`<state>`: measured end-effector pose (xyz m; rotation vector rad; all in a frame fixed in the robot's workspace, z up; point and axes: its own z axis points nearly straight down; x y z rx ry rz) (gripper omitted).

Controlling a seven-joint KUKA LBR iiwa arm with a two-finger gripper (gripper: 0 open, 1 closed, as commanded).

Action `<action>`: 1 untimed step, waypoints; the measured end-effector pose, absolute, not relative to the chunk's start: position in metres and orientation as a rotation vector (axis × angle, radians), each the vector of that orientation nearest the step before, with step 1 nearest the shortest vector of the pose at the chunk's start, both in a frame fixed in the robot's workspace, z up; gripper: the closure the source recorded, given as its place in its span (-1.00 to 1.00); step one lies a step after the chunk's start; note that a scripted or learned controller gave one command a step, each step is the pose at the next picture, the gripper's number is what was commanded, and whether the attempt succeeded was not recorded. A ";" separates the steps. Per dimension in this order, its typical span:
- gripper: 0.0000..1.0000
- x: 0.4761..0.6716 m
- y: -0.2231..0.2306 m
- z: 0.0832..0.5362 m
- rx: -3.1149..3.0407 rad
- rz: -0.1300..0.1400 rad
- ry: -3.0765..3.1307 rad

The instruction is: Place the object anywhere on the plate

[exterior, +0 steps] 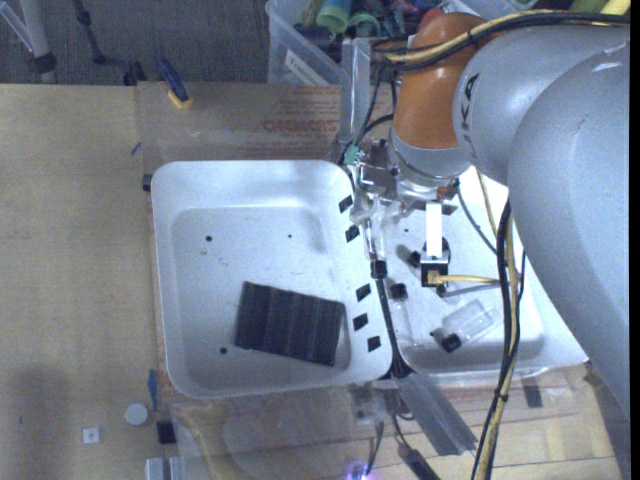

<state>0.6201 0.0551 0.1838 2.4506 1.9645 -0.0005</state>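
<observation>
While the big grey arm (540,118) is reaching in from the right, it is hanging over the right bin (520,353). The left bin (200,193), smooth and white, is holding the plate (290,325), a dark flat slab with ridges, lying at its near side. The gripper (406,266) is pointing down with its fingers spread, pinching nothing. The object (468,320), small, clear and shiny, is lying in the right bin, just near and right of the gripper, slanting from near-left to far-right. The plate is waiting well left of it.
</observation>
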 end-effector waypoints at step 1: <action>1.00 0.666 0.121 0.171 1.956 0.002 2.456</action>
